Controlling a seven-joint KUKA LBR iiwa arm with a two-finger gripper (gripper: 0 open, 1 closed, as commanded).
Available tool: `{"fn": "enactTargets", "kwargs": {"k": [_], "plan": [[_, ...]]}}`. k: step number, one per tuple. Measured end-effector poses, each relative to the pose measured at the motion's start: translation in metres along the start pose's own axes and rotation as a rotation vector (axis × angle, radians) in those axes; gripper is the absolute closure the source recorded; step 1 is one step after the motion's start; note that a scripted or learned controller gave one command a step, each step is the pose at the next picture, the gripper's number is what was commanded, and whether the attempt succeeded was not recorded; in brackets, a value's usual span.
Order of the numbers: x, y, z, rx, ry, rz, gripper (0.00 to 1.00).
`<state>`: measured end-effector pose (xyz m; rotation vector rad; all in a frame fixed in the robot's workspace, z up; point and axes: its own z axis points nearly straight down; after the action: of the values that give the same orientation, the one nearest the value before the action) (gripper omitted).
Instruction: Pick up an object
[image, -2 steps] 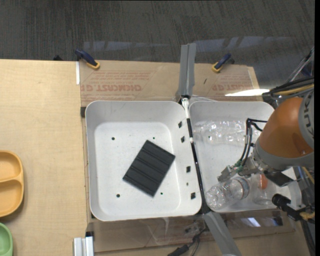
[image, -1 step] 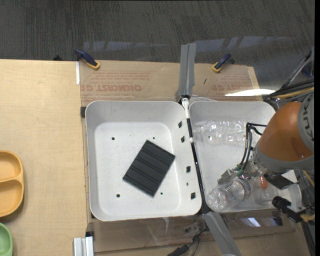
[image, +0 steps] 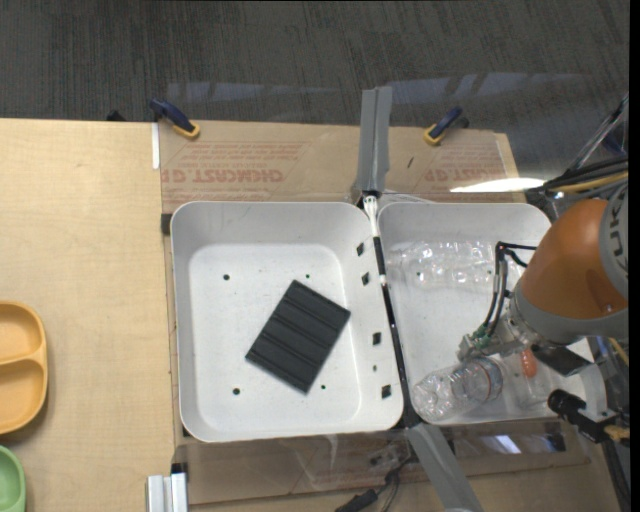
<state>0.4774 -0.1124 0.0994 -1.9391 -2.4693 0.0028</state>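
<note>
Down in the right bin (image: 440, 215), the gripper (image: 488, 345) hovers just above a clear bottle (image: 458, 388) lying crosswise at the near wall; its grip state I cannot tell.

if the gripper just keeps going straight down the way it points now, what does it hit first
Most likely the clear plastic bottle lying in the right bin; the gripper hangs right above its upper end. Depth is hard to judge from this slanted view, so it could slip past onto the bin floor.
</note>
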Motion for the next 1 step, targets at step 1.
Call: {"fn": "enactTargets", "kwargs": {"k": [1], "plan": [[-0.0007, 0.0005, -0.0086, 0.000, -0.001, 0.002, 1.00]]}}
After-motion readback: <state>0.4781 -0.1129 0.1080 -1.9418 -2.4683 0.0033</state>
